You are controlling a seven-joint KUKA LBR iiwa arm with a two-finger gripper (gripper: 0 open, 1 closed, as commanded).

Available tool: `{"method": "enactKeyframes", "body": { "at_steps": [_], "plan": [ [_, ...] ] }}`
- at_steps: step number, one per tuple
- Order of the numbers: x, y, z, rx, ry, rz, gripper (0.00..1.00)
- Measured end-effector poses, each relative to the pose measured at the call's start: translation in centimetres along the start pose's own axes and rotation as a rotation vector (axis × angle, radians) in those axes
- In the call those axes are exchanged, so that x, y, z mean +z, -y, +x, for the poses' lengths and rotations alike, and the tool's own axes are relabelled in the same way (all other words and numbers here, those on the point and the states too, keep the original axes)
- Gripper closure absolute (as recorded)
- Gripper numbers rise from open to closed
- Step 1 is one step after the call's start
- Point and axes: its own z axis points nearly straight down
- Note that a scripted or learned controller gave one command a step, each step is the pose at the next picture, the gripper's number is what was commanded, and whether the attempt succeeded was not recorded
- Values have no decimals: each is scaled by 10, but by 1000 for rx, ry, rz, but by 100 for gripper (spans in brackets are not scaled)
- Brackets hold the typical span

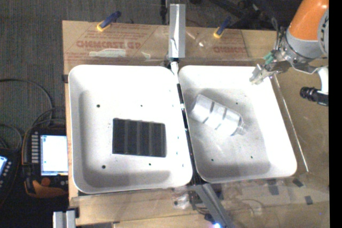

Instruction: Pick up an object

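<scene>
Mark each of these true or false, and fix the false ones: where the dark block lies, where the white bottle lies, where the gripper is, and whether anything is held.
1. The dark block lies in the left bin. True.
2. The white bottle stands upright in the left bin. False: it lies on its side in the right bin.
3. The gripper is over the dark block. False: it is at the far right corner of the right bin, apart from both things.
4. The bottle lies apart from the gripper, nearer the wall between the bins. True.
5. The gripper holds the bottle. False: the bottle lies on the bin floor.
</scene>
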Motion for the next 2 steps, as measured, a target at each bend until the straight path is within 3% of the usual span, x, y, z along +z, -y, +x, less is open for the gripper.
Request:
{"method": "enactKeyframes", "body": {
  "at_steps": [1, 2],
  "plan": [
    [24, 41, 59, -153, -3, 0, 0],
    [14, 39, 60, -155, -5, -4, 100]
  ]
}}
